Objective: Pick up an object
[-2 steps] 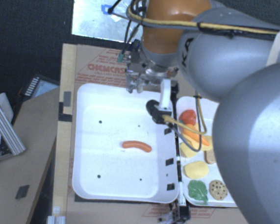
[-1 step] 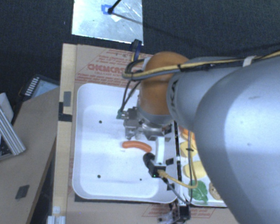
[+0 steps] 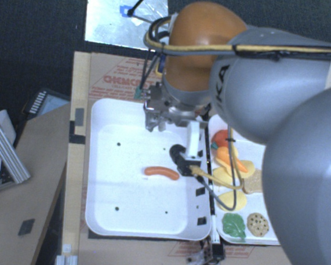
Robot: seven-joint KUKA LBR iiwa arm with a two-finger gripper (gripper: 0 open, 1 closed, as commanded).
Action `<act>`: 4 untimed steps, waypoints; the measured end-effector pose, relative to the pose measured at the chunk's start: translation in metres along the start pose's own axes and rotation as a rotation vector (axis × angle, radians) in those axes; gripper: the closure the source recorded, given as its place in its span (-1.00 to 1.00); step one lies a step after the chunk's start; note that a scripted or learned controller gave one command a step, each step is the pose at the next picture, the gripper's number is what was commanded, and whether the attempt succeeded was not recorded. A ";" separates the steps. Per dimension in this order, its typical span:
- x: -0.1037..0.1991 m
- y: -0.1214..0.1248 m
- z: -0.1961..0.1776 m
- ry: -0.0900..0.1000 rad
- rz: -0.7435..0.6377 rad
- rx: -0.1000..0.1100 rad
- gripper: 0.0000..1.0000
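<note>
My pincer hangs over the 12 o'clock side of the left shallow white bin; how far it is open I cannot tell. The small orange-red sausage lies at 6 o'clock from it, apart.

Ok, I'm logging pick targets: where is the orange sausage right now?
In the camera view the sausage lies on the floor of the left-hand bin, right of its centre, below the gripper in the image and apart from it.

Dark backdrop, cardboard-covered bench, shiny foil sheet, aluminium rails at left
</note>
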State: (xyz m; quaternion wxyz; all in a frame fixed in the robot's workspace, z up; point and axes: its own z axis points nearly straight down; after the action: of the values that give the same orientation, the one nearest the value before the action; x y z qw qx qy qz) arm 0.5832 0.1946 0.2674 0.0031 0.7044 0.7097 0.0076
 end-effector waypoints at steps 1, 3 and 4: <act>-0.022 -0.061 0.088 -0.009 0.007 0.027 1.00; 0.042 -0.002 0.093 -0.006 0.000 0.022 1.00; 0.039 -0.067 0.186 -0.007 0.006 0.018 1.00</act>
State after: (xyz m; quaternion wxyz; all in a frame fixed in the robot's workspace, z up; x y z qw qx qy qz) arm 0.5191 0.2343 0.0809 -0.0007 0.7065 0.7077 -0.0012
